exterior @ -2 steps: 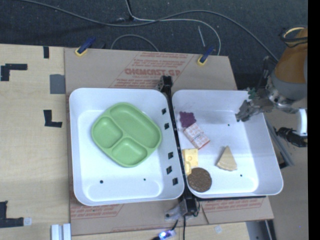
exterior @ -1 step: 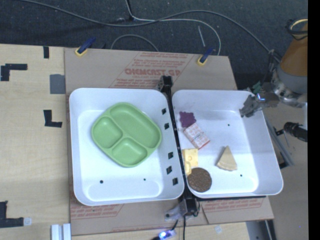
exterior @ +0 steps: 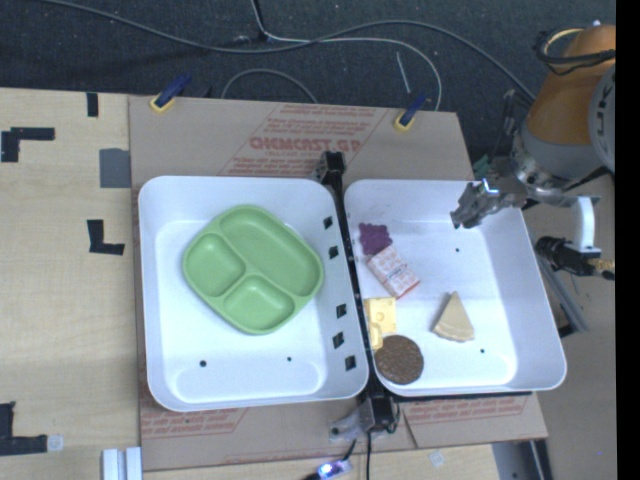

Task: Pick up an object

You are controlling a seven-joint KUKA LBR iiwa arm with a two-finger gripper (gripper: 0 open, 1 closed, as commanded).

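Jaws (exterior: pixel 467 212) over right bin's (exterior: pixel 500 278) far edge, cheese wedge (exterior: pixel 454 319) well apart

Smooth white plastic bins (exterior: pixel 170 268), a glossy green plastic plate (exterior: pixel 253 268), brown cardboard (exterior: pixel 300 138) beneath, perhaps matt.

The tool (exterior: pixel 468 212) hangs over the right bin's (exterior: pixel 500 268) upper right part. Below lie a purple cluster (exterior: pixel 374 236), pink packet (exterior: pixel 393 271), yellow cheese slice (exterior: pixel 380 319), wedge (exterior: pixel 454 319) and brown cookie (exterior: pixel 399 359). A green divided plate (exterior: pixel 252 267) sits in the left bin (exterior: pixel 165 268).
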